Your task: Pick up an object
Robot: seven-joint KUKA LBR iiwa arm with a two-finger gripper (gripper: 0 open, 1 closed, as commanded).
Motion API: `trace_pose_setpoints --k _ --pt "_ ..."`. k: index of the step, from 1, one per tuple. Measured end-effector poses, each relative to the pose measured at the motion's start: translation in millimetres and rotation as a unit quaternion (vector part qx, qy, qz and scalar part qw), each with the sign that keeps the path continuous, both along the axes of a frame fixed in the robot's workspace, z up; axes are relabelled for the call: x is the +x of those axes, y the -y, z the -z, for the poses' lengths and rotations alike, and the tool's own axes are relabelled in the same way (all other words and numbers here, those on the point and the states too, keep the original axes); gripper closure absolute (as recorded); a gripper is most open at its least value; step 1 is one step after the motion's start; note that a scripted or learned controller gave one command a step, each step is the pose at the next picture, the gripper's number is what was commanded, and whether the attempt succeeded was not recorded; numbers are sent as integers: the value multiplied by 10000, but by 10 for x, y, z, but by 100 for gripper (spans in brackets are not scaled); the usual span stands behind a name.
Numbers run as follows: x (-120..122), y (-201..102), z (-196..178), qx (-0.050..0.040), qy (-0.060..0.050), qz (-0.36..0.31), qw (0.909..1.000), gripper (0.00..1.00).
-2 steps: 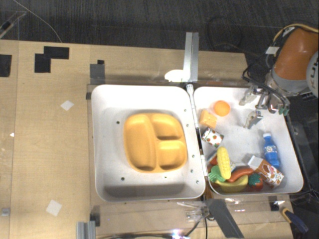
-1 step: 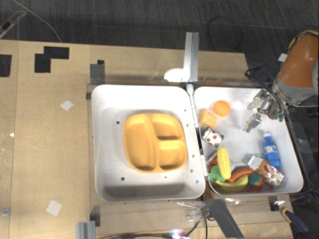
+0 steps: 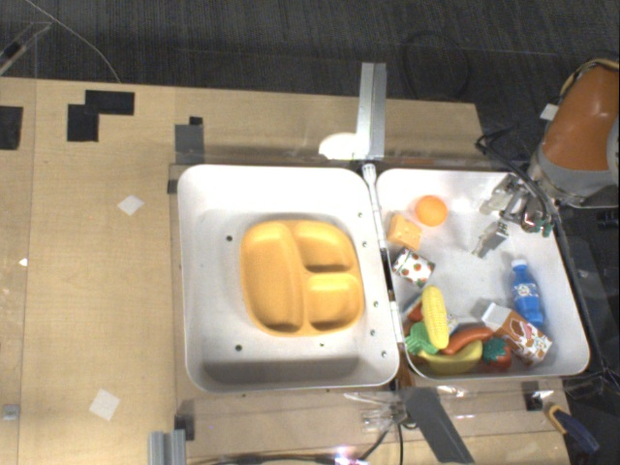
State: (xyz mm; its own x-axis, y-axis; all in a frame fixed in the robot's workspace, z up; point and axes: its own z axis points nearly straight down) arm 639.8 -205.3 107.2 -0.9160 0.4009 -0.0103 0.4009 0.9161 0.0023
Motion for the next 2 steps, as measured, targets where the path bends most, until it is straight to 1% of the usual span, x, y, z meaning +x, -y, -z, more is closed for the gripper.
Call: trace_pose_setpoints --k 2 --pt "0 0 0 0 0 0 10000 0"
